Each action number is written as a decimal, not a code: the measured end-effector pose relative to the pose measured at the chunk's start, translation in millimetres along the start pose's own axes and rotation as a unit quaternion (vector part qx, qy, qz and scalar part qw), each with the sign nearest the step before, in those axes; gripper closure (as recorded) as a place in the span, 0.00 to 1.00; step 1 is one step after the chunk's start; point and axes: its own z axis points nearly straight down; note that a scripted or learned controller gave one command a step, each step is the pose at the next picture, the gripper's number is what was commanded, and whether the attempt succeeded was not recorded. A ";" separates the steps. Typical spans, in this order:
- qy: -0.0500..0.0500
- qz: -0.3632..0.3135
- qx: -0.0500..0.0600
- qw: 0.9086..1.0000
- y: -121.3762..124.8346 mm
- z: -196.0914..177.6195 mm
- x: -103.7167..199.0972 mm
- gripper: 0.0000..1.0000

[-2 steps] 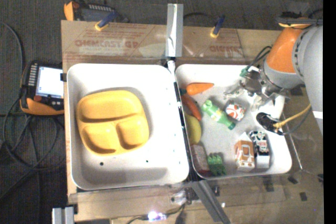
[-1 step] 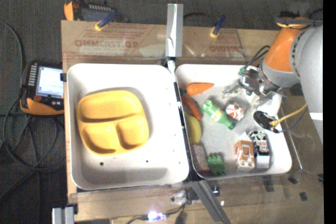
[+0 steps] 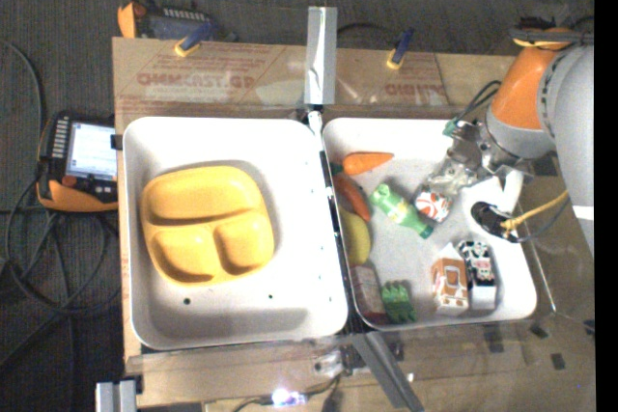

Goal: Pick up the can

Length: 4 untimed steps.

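Observation:
The can [image 3: 431,205], small with a red and white label, lies on the floor of the right bin [image 3: 425,138], a little right of its middle. My gripper [image 3: 447,183] comes in from the right and hangs just above and to the right of the can, its tip right at the can's upper edge. I cannot tell whether it touches the can. A green bottle [image 3: 400,210] lies right against the can's left side.
The right bin also holds a carrot [image 3: 369,162], a yellow fruit [image 3: 357,239], a green block [image 3: 397,300], an orange-white carton [image 3: 449,284] and a black-and-white carton [image 3: 478,273]. In the left bin [image 3: 145,304] sits a yellow divided plate [image 3: 208,222].

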 end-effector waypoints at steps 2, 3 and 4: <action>0.004 0.038 -0.002 0.999 -8.1 8.5 2.6 0.00; -0.001 0.038 0.000 0.999 -9.3 1.7 -0.2 1.00; 0.000 0.037 0.001 0.999 -9.5 1.7 1.5 0.00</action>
